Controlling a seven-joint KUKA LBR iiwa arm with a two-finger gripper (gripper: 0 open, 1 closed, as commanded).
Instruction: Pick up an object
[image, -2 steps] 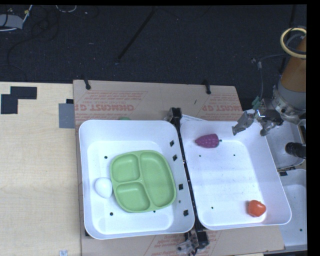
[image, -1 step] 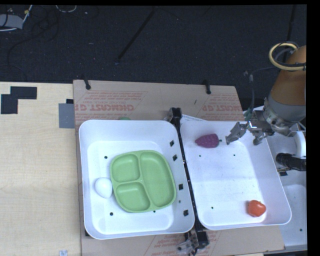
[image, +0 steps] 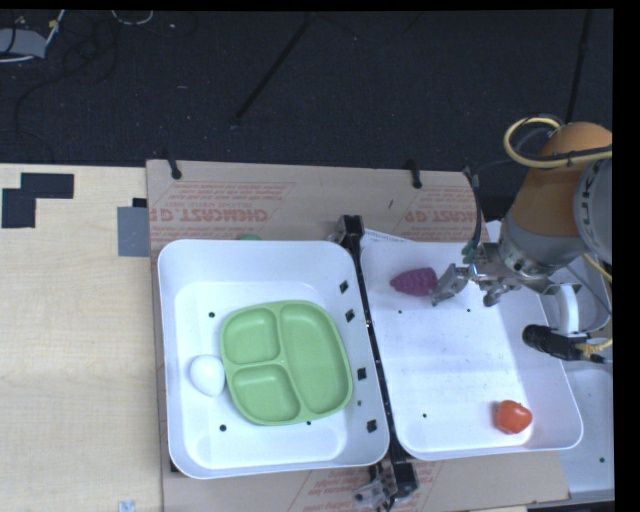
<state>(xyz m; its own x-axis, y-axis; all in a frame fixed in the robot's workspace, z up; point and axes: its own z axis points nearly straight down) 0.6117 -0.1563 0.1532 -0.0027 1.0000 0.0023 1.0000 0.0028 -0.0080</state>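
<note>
My jaws (image: 468, 284) hang open, gripping nothing, over the right bin's (image: 545, 405) far end. The purple object (image: 413, 280) lies just left of them, long axis running left-right.

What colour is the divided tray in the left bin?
Light green divided plastic tray, seen in the camera view.

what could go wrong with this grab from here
1. The gripper sits just right of the purple object, not around it, so closing now would likely grab nothing.
2. The purple object lies near the back wall of the right bin; a sideways nudge could push it against the wall or the divider.
3. The red object is far off in the front corner, close to the bin's rim, leaving little room for the fingers.
</note>
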